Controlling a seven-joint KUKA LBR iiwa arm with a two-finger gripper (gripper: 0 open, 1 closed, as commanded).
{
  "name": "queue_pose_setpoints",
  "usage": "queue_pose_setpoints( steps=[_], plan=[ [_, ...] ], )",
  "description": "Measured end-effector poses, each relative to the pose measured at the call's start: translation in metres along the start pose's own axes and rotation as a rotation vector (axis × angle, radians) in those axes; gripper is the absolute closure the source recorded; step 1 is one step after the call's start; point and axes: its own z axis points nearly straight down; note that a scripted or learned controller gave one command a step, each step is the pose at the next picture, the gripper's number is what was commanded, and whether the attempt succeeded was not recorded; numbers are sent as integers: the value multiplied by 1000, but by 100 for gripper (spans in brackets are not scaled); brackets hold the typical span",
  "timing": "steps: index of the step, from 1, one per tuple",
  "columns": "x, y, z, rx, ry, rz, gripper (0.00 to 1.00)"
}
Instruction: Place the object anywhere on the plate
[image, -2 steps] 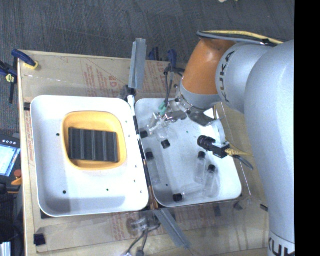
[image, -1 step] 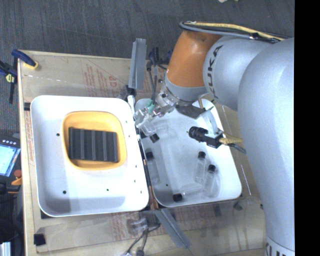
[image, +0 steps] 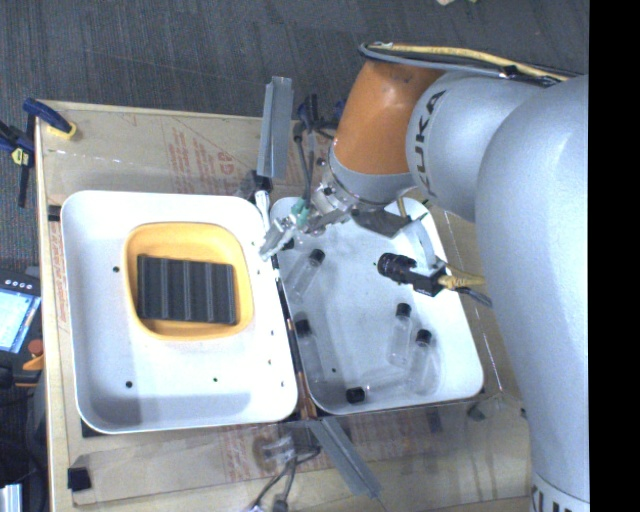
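hovering at the right bin's (image: 470, 375) top-left corner, the gripper (image: 292, 228) could catch the rim; vials (image: 401, 322) lie loose there, the yellow plate (image: 190, 240) well apart.

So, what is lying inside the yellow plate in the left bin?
The yellow plate holds a dark ribbed block, which covers most of its middle. What lies under the block cannot be seen.

A robotics lab: a KUKA arm (image: 480, 130) over a plywood bench (image: 150, 135) bearing two white bins (image: 85, 300), clamps (image: 45, 115) at the far left.
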Motion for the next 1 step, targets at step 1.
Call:
queue_pose_setpoints(
  steps=[1],
  plan=[
    [56, 27, -3, 0, 0, -241, 0]
  ],
)
